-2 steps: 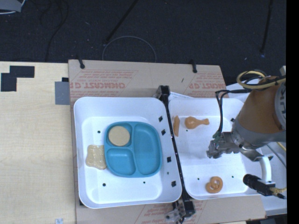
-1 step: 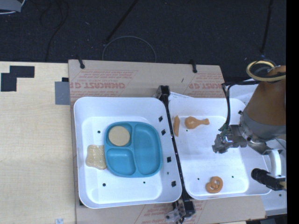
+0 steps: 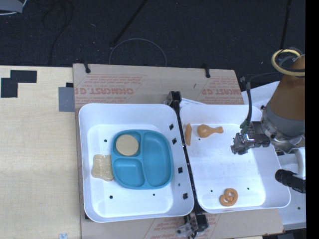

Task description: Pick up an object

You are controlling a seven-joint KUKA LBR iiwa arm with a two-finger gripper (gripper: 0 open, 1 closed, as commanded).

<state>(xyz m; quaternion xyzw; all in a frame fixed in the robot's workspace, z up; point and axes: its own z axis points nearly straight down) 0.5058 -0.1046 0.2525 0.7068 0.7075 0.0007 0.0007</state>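
We see the arm (image 3: 289, 103) entering from the right edge of the frame, its orange band high at the upper right and the grey wrist below it, angled down and toward the left over the right bin (image 3: 264, 195). The gripper (image 3: 241, 146) hangs at the right-centre of the frame, above the right half of that bin, dark and small against the white floor; we cannot tell how its pincer is set, and nothing visible sits in it. Three food-like pieces lie in the right bin. A tan drumstick-shaped piece (image 3: 209, 130) rests in the upper left part of the bin, well to the left of the gripper, and a narrow orange strip (image 3: 188, 134) lies just beside it against the bin's left wall. A pretzel-shaped piece (image 3: 229, 197) sits near the bin's lower edge, below and slightly left of the gripper and apart from it. In the left bin (image 3: 94, 193), at the centre-left of the frame, we see a blue divided tray (image 3: 154, 161) with a round tan disc (image 3: 126, 144) in its upper left compartment. A pale, cracker-like piece (image 3: 102, 167) lies on the bin floor touching the tray's left side.
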